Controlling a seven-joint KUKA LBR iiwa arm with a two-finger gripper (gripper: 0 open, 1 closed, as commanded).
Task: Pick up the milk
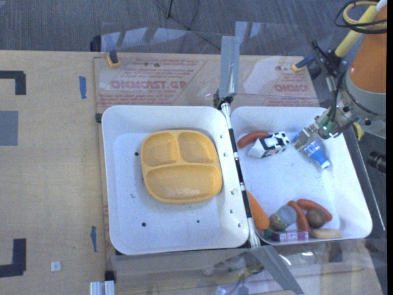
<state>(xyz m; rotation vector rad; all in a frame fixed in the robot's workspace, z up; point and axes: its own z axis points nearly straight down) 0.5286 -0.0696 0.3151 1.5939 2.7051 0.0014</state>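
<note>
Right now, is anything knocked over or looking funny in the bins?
Yes. In the right bin, the black-and-white milk carton lies on its side beside a sausage instead of standing up. The blue thing under the pincer lies tilted too. The yellow plate in the left bin sits flat and looks fine.

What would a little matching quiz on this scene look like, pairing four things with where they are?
Things:
1. yellow divided plate
2. black-and-white milk carton
3. blue item
4. carrot

Places:
A. just below the end effector, right bin
B. alone in the left bin
C. against the right bin's left wall, near the front
D. beside a red sausage, near the back of the right bin

Pairs: 1-B, 2-D, 3-A, 4-C
</note>
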